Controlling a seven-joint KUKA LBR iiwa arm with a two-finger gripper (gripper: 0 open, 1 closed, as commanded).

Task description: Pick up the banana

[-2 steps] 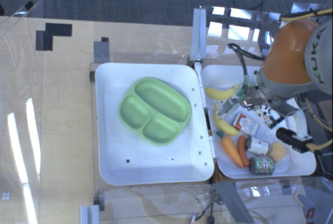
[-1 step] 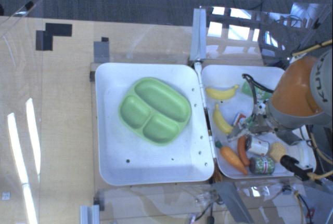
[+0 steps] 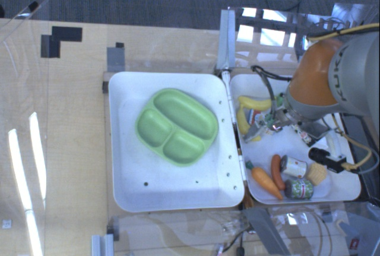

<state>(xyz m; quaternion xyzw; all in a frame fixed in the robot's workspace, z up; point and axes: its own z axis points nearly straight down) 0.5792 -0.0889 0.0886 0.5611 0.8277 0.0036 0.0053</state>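
banana (image 3: pixel 254 103) is lying in the right-hand bin (image 3: pixel 350 189), in its far left corner, curving along the wall nearest the other bin, with one yellow end running down toward the gripper.

going by size: the bench (image 3: pixel 59 130) of pale wood is carrying both bins, and the arm (image 3: pixel 335 73), grey with its orange band, is reaching in from the right and hanging over the far half of the right-hand bin, covering much of it. the left-hand bin (image 3: pixel 124 189) is sitting just beside the right one, their walls touching. a green divided plate (image 3: pixel 177 126) is resting in the middle of the left bin, its three compartments facing up.

the gripper (image 3: pixel 261 124) is sitting low at the left side of the right bin, just beside the banana and near its lower end. whether it is spread or closed cannot be told, because wiring and the wrist are crowding that spot, and no object is clearly seen inside it.

smaller things are lying along the near side of the right bin: an orange carrot (image 3: pixel 265 182), a red pepper-like piece (image 3: pixel 276 170) touching it, a small can (image 3: pixel 294 166) on its side, a round green-labelled tin (image 3: pixel 299 189), and a tan cracker-like square (image 3: pixel 317 174).
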